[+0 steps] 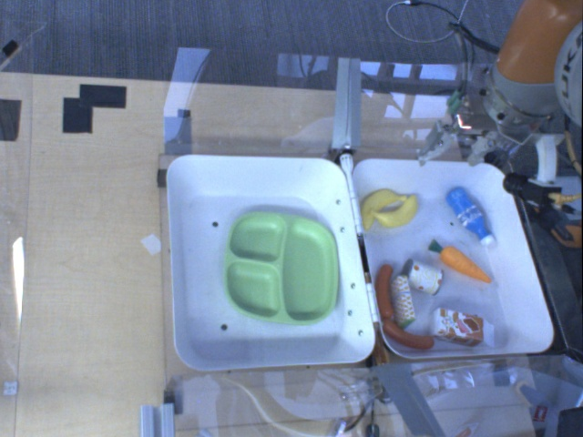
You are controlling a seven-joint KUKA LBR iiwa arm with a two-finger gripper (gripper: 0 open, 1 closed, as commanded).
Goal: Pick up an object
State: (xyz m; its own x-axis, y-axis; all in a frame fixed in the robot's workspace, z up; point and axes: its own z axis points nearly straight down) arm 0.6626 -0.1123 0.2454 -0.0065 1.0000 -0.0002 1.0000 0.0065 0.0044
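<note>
The gripper (458, 142) hangs above the right bin's (528, 335) far edge; whether it is wide or narrow, I cannot tell. The blue bottle (468, 214) lies nearest, just inside the far right corner, its long axis slanting toward the near right.

A pale wood-toned counter (82, 271) fills the scene from nine o'clock across the middle, its surface evenly lit with no hard shadows. Beyond its far edge, along twelve o'clock, runs a dark blue-grey carpeted floor (228, 12) with a fine ribbed weave. Black blocky markings (91, 106) sit on the counter toward ten o'clock, another at the nine o'clock edge. Clear plastic panels (187, 94) stand near eleven o'clock, catching bluish glare. A grey metal rail (345, 103) runs from twelve o'clock toward the centre. Thin cables (428, 16) loop over the carpet at one o'clock.
</note>
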